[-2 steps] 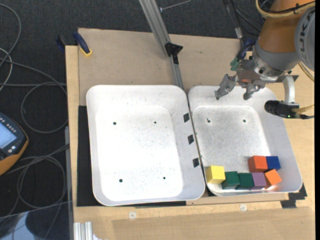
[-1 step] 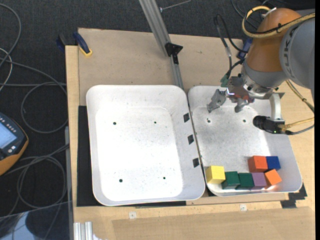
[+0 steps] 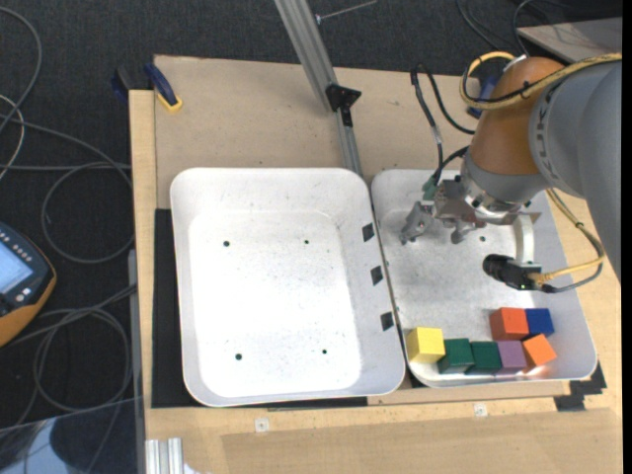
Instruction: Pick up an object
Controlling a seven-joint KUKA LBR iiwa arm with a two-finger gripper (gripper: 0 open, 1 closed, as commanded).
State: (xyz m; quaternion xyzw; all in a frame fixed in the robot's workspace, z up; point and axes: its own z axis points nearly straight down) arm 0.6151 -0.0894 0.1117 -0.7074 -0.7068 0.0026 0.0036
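The grey arm (image 3: pixel 583 117) with its orange band (image 3: pixel 509 126) reaches in from the right and hangs over the upper part of the right bin (image 3: pixel 434 284); the claw (image 3: pixel 434 223) sits low above the bin's bare floor, near its upper left corner, with nothing visible between its fingers; whether those fingers are spread or closed cannot be made out from this angle. The blocks lie well apart from the claw, clustered along the bin's lower edge; a yellow block (image 3: pixel 427 343) stands at the left end, with a dark green block (image 3: pixel 455 355) just beside it and a second green block (image 3: pixel 485 355) next in line; a purple block (image 3: pixel 512 354) follows, touching an orange block (image 3: pixel 539 350) at the lower right; behind these sit a red-orange block (image 3: pixel 512 321) and a blue block (image 3: pixel 539 320), side by side. The left bin (image 3: pixel 267 284) lies against the right one on the wooden table (image 3: pixel 247 107); a blue-and-yellow clamp (image 3: pixel 164 87) grips the table's far left corner.
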